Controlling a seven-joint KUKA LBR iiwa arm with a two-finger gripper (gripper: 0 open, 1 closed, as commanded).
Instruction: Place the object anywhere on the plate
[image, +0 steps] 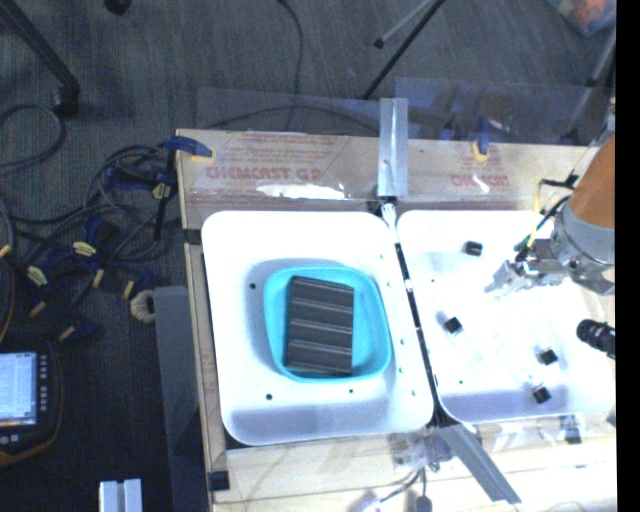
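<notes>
**Block on plate, left bin; tool over right bin**

The block (320, 325), dark grey with ribs running across its top, lies flat on the blue plate (372, 345). It sits near the plate's middle, inside the raised rim, with blue showing on all sides. Its long axis runs roughly from the far edge of the counter toward the near edge.

The plate rests in the middle of the left bin (240, 400), clear of the bin's walls.

The right bin (480, 400) stands just beside the left one; their inner walls meet along a dark seam. Four small black pieces (452, 324) lie scattered on its floor, well apart from each other.

The tool (505, 280) hangs over the right bin near that bin's far right corner, pointing toward the seam. Whether its tips are apart or together cannot be told at this resolution, and nothing can be seen between them. The arm (600, 200) enters from the counter's right edge (300, 175).
</notes>
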